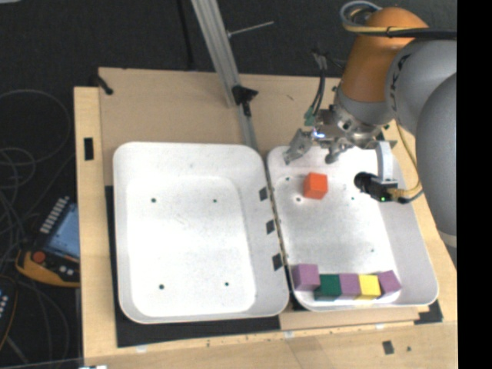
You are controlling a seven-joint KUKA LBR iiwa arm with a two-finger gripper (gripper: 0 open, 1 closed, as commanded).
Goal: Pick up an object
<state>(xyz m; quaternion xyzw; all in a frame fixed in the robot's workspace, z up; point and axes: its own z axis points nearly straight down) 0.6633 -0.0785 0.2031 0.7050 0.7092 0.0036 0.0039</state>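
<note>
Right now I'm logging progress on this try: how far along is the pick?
Done: the gripper is over the right bin, at its far end, fingers spread. In hand: nothing; the orange cube lies on the bin floor just in front of the fingers, apart from them. Left: descend, close and lift. The row of blocks along the near wall sits untouched.

The orange cube [315, 185] is ringed by bare bin floor; a row of blocks [347, 284] (purple, green, yellow) is crowded well below it, against the right bin's [407, 229] near wall.
</note>
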